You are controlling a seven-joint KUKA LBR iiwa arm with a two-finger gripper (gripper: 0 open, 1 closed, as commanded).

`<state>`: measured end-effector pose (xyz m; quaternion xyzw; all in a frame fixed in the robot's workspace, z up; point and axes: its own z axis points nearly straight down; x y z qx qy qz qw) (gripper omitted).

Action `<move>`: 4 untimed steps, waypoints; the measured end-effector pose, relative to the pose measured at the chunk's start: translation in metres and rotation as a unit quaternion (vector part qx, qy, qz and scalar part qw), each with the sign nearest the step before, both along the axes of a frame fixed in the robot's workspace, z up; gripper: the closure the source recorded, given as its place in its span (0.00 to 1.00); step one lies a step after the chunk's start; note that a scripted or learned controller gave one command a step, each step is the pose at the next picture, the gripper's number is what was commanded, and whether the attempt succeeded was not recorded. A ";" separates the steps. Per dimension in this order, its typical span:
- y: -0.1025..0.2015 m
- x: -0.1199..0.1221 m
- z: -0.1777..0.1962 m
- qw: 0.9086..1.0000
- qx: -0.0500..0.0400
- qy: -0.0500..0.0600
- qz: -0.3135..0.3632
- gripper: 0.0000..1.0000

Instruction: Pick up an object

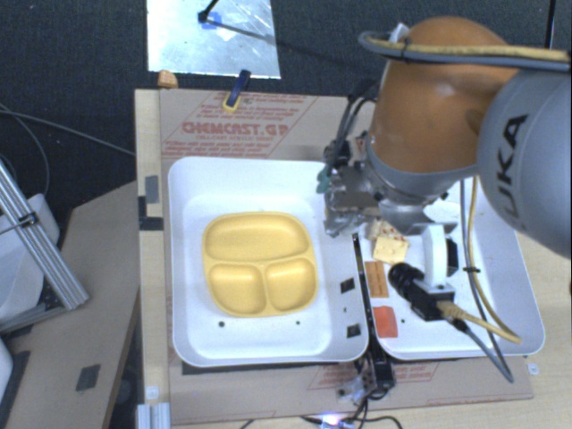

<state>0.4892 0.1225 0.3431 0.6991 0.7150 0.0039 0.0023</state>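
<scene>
Red print on cardboard sheet (268, 119) under bins reads "CHEMCAST GP"; smaller lines beneath too blurred to read. Grey arm (527, 150) carries dark letters, part of "KUKA". Gripper (341, 211) low over seam between bins, at near edge of left bin (183, 266); open or closed: cannot tell, wrist hides it; nothing seen held. Yellow three-compartment tray (259, 262) lies flat in left bin. Right bin (523, 315) holds tan block (387, 239) just beside gripper, orange strip (377, 280), red piece (384, 321)
</scene>
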 end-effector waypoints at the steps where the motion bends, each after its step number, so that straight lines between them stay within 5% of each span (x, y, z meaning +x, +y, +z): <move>1: 0.000 0.001 0.011 1.000 0.000 -0.001 0.003 1.00; 4: 0.001 0.003 0.043 1.000 0.000 -0.004 0.011 1.00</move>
